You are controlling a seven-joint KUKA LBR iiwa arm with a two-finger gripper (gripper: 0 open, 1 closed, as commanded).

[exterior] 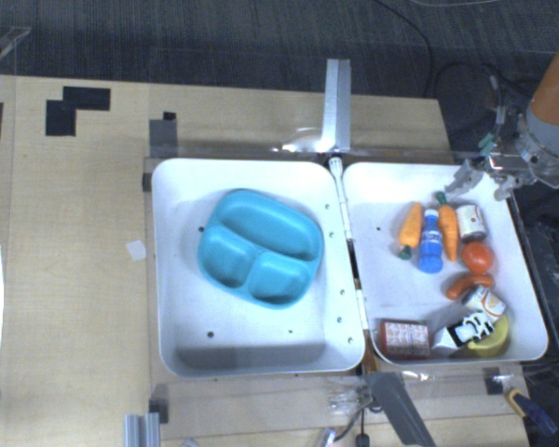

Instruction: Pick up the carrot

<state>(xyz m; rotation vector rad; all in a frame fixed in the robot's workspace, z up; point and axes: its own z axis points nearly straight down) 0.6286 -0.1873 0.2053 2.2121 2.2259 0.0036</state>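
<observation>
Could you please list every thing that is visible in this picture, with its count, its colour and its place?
bins: 2, white, side by side on the bench
divided plate: 1, blue, left bin
carrots: 2, orange, right bin, either side of the bottle
bottle: 1, blue, right bin
can: 1, silver, right bin, far side
tomato: 1, red-orange, right bin
box: 1, brown-red, right bin, near edge
banana: 1, yellow, right bin, near corner
gripper: 1, grey, above the right bin's far right corner
</observation>
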